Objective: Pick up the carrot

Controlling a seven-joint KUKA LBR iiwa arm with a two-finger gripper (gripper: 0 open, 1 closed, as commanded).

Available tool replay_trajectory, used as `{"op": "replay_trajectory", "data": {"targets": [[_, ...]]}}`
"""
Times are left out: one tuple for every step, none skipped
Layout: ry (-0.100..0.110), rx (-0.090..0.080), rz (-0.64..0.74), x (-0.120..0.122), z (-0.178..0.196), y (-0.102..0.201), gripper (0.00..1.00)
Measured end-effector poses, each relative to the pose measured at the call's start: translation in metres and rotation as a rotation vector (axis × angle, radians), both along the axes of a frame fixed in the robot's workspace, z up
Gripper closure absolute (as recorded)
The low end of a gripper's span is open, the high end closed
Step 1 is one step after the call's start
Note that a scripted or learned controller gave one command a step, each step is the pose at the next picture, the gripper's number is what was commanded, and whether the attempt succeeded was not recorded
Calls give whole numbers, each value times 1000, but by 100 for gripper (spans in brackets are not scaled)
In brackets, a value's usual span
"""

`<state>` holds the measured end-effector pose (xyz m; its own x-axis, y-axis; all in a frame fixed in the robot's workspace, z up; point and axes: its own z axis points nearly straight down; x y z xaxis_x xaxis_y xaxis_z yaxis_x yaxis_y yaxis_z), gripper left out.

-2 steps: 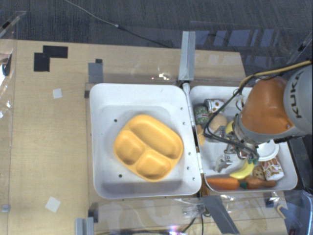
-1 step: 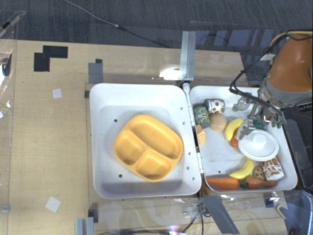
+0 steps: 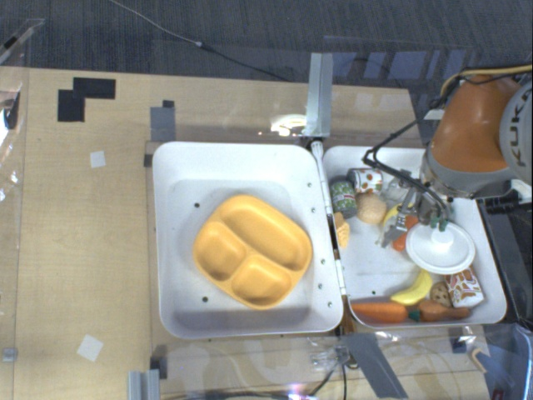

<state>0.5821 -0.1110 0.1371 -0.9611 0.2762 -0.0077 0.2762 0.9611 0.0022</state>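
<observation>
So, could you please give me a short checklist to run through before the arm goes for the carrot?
1. Carrot in view, at the right bin's near wall: ok.
2. Top of carrot uncovered: ok.
3. Room around it: not ok; the banana touches it and the wall hems it.
4. Hand above carrot: not ok; it is over the bin's middle, beside the white plate.
5. Hand open: cannot tell.
6. Yellow tray out of the way in the left bin: ok.
</observation>
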Motion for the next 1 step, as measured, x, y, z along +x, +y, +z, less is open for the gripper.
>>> {"op": "replay_trajectory", "data": {"targets": [[0,1,-230,-67,33,16,0]]}}
